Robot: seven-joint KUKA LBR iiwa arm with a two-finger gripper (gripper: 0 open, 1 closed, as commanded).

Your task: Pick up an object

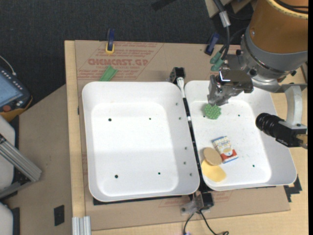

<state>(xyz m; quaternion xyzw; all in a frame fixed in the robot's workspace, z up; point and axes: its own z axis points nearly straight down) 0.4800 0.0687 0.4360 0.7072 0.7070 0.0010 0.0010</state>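
Gripper (215, 100) sits low over the green object (212, 112) at the back of the right bin (274, 177), touching or just above it; we cannot tell how it is set. We judge the green piece small, light and probably soft, best pinched across its middle. Nearer us lie a small carton (225, 148) and two tan discs (213, 163)

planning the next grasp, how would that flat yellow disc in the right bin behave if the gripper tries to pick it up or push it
The yellow disc lies flat and thin, so fingers probably struggle to get under it. It looks light, likely sliding on the smooth white bin rather than rolling. The tan disc overlaps its edge and may shift with it.
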